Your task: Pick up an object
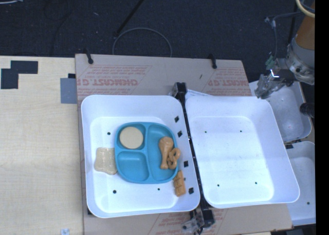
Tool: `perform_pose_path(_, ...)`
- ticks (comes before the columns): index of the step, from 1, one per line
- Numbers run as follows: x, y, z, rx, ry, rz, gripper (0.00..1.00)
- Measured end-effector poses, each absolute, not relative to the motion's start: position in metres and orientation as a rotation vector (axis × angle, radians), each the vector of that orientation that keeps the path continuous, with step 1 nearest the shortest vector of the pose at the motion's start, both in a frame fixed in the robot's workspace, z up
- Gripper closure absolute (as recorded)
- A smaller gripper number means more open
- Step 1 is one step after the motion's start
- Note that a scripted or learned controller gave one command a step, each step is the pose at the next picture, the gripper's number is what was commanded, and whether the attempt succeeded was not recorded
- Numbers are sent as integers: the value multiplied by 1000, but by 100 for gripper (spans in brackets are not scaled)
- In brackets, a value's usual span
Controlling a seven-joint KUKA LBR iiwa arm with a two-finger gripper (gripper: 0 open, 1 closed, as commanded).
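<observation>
Two shallow white bins sit side by side on a cardboard sheet (154, 74) printed with reversed red lettering, filling the centre and lower part of the frame. The left bin (97, 110) holds a blue divided tray (138, 169) with three compartments. A round tan disc (131, 137) lies in the tray's upper-left compartment. A tan knobbly piece (168, 152), shaped like a twisted pastry or dog chew, lies in the right compartment. The tray's lower-left compartment shows only blue. A pale beige slab (105, 160), roughly like a slice of bread, lies on the bin floor touching the tray's left edge. A small tan ridged piece (179, 183) lies on the bin floor just beside the tray's lower-right corner, near the divider between the bins. The right bin (241, 151) shows a bare white floor with a few small dark dots. The arm enters at the upper right of the frame, orange band at the edge. The gripper (266, 86) hangs there above the right bin's upper-right corner, well apart from every object in the left bin. Its tip is small and blurred, so whether it is spread or closed cannot be told. A pale wooden bench surface (36, 151) fills the left of the frame.
</observation>
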State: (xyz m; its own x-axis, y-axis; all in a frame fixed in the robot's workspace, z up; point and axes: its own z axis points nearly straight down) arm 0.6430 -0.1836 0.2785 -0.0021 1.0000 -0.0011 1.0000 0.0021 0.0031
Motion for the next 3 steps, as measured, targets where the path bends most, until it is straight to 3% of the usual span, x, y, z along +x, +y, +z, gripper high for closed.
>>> perform_pose_path(3,602,-31,251,2221,2230,-3,100)
